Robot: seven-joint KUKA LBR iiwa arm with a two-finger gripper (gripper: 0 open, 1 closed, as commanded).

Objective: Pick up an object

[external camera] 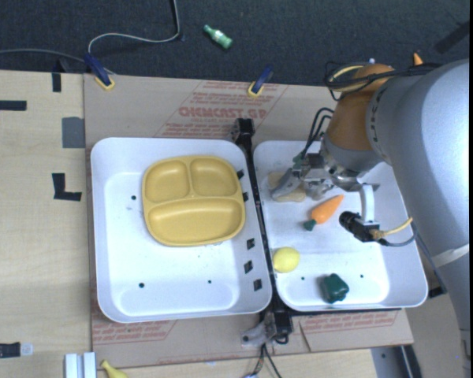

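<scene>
The smooth orange carrot (328, 209) lies slantwise mid right bin (394, 290), green tip toward the front-left; my fingers (303, 178) state I cannot tell

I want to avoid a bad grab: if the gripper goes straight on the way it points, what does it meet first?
Probably the tan object just beyond the gripper; depth is unclear.

A dark blue-grey carpet (315, 22) runs along the far side, with a thin cable (134, 38) looping across it and a small green object (218, 36) lying loose. Nearer lies the pale wooden table (24, 235), marked with black tape pieces (61, 187) on its left. A sheet of brown cardboard (213, 109) — red print on it — is held at its far edge by two blue-and-yellow clamps (100, 73).
</scene>
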